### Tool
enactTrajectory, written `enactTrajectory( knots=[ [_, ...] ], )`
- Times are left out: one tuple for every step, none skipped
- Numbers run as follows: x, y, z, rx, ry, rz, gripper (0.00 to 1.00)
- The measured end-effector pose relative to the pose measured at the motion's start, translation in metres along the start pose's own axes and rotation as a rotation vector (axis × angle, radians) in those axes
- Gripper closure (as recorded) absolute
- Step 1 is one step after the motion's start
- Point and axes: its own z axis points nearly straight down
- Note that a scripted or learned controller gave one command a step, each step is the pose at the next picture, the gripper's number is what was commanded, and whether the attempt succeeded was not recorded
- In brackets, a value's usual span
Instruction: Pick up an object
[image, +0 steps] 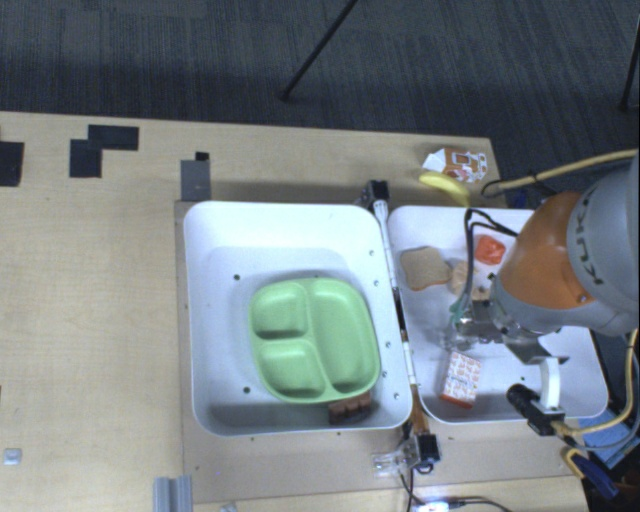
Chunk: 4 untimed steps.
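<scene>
The arm, with its orange band (540, 265), reaches into the right bin (420, 395) from the right. My gripper (463, 325) points down near the middle of that bin. Just in front of the gripper, toward the bin's near wall, lies a small red-and-white box (461, 379). A tan, toast-like piece (424, 267) lies at the bin's back left. A red-orange item (489, 249) sits at the back, partly hidden by the arm and a black cable. Nothing can be seen held in the gripper.
The left bin (215, 250) holds a green divided plate (314, 339), and a brown object (350, 407) pokes out under the plate's near edge. A yellow and white packet (452, 167) lies on the bench behind the right bin. Cables run along the right side.
</scene>
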Motion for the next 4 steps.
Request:
enactTrajectory(
  knots=[
    [0.0, 0.0, 0.0, 0.0, 0.0, 0.0, 0.0],
    [0.001, 0.001, -0.01, -0.003, 0.001, -0.003, 1.0],
    [0.001, 0.001, -0.01, -0.003, 0.001, -0.003, 0.0],
    [-0.001, 0.005, 0.012, 0.007, 0.0, 0.001, 0.0]
  ],
)
